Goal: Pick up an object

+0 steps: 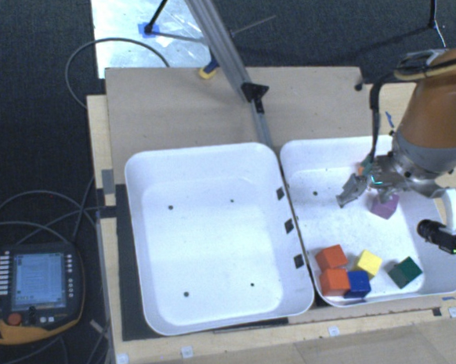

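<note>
In the right bin (313,163), at the frame's right, the gripper (364,188) hangs low with its fingers spread, gripping nothing. A purple block (385,205) lies just beside it. Lower down sit 2 orange blocks (333,269), a yellow block (369,263), a blue block (359,282) and a green block (406,272).

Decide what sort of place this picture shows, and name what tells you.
Probably a robotics lab or test cell: a grey and orange robot arm reaches over two white bins, and a teach pendant lies on the floor.
</note>
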`<action>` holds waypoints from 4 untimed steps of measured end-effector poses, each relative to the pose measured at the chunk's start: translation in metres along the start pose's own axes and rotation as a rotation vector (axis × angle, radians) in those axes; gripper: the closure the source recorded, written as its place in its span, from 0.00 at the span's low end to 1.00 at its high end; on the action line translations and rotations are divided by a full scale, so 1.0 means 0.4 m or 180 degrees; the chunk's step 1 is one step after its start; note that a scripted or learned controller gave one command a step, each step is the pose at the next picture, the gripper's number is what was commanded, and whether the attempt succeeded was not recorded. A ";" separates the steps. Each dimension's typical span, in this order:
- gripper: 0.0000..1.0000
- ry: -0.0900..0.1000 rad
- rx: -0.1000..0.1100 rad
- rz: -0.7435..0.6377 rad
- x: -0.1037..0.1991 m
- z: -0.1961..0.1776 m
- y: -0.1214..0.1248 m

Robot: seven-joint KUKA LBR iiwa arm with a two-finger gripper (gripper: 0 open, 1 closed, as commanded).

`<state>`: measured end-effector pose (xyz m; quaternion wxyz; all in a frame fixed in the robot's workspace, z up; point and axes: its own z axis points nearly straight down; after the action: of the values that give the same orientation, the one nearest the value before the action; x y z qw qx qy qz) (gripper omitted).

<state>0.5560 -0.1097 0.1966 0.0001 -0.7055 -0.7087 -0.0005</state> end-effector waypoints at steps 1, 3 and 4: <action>0.00 -0.0001 -0.0003 0.0004 0.000 -0.001 0.000; 0.00 0.0000 0.0011 0.0006 -0.002 0.272 0.005; 1.00 -0.0002 -0.0008 0.0000 -0.003 0.239 0.009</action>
<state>0.5597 -0.1106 0.1012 -0.0009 -0.7055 -0.7087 -0.0011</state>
